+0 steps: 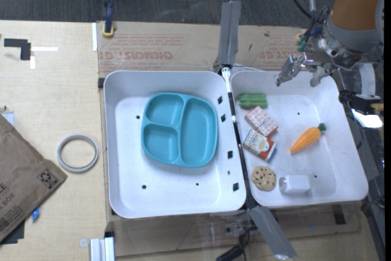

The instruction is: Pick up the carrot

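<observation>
One carrot (305, 138) lies in the right bin (342, 189), well below the spread, empty tool (301, 75).

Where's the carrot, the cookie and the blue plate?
carrot (305, 139), camera view, middle of its orange body
cookie (263, 177), camera view, centre of its round face
blue plate (198, 125), camera view, floor of its big right compartment
</observation>
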You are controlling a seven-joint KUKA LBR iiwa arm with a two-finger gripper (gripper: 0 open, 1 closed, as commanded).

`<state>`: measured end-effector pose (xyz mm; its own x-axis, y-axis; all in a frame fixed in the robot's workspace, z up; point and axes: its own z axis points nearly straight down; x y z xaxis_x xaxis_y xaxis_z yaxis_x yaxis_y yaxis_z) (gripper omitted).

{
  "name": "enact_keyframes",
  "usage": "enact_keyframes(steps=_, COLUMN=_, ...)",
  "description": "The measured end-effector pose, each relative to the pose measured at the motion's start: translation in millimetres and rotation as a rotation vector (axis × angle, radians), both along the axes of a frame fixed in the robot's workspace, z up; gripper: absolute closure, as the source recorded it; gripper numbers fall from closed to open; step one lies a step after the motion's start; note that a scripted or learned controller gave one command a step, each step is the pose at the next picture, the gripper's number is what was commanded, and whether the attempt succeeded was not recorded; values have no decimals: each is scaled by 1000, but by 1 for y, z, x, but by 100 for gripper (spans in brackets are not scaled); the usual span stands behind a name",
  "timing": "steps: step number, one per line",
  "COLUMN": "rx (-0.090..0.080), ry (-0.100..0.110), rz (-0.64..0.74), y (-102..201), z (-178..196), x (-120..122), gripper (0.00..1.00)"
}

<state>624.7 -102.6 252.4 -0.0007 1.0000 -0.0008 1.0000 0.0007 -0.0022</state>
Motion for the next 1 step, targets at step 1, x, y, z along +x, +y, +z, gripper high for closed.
enact_keyframes(steps=1, rx=0, ry=-3, rz=-10, y=-77, z=-160, x=-34, gripper=0)
